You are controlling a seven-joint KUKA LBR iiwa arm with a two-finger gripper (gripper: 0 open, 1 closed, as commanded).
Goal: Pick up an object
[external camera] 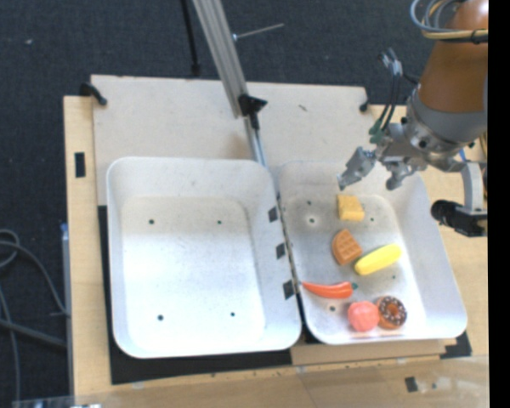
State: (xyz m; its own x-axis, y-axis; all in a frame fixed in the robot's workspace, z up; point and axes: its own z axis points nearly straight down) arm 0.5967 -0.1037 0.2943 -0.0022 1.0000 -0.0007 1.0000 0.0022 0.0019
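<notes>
Arm [449, 66] enters from the right, grey with an orange upper section. Gripper [376, 173] hangs over the far end of the right bin [433, 262]. Its two fingers [354, 173] stand apart, nothing between them.

All the objects lie in the right bin; no single target can be told from them.
- Yellow block [350, 207]: small, pale yellow, roughly cube-shaped, like cheese. Nearest to the gripper, just below it in the view, apart from the fingers.
- Waffle [346, 248]: tan-orange, rounded-square, grid pattern on its face. Sits below the block.
- Corn [378, 259]: bright yellow, oblong, lying at a slant, touching or just beside the waffle's right edge.
- Carrot [328, 289]: orange-red, long and thin, lying flat near the bin's left wall, dark green tip at its right end.
- Pink ball [364, 316]: round, pink-red, at the near end of the bin.
- Donut [392, 312]: dark brown with speckled topping, just beside the ball on its right.

Left bin [136, 228]: white, shallow, a few small dark dots on its floor.

No readable writing, brand or label on any object or bin.
</notes>
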